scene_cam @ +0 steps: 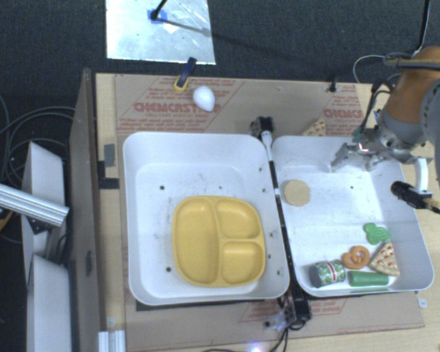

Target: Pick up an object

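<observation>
While the gripper [363, 152] hovers at the right bin's [425, 270] far edge — finger state indeterminate — the cookie [296, 193] lies leftward, slightly nearer the camera.

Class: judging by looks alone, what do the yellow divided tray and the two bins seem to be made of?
Yellow divided tray: probably moulded plastic, smooth with a soft sheen and rounded compartments. Bins: likely thin white plastic, matte, with rolled rims and scuffs.
</observation>
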`<action>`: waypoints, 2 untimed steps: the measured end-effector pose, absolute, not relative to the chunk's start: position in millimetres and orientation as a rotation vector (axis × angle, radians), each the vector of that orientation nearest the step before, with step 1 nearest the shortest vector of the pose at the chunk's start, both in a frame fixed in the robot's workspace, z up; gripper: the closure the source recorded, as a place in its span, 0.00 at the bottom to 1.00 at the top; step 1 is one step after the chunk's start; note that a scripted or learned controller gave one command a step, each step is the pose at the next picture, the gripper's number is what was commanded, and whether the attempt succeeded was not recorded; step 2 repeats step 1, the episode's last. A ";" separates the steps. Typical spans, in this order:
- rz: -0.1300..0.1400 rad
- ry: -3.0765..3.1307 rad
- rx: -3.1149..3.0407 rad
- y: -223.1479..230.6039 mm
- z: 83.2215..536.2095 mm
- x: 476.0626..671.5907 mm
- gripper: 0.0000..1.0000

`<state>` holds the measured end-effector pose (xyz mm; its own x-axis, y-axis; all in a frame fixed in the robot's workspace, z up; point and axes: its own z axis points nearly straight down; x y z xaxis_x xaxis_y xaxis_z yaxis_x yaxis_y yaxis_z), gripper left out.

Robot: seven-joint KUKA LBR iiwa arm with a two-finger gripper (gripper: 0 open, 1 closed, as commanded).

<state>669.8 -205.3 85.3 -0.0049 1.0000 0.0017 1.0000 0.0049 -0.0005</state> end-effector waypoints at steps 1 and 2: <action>-0.006 -2.234 -2.218 -205.8 97.4 670.8 1.00; -0.006 -2.234 -2.218 -205.8 97.4 670.8 1.00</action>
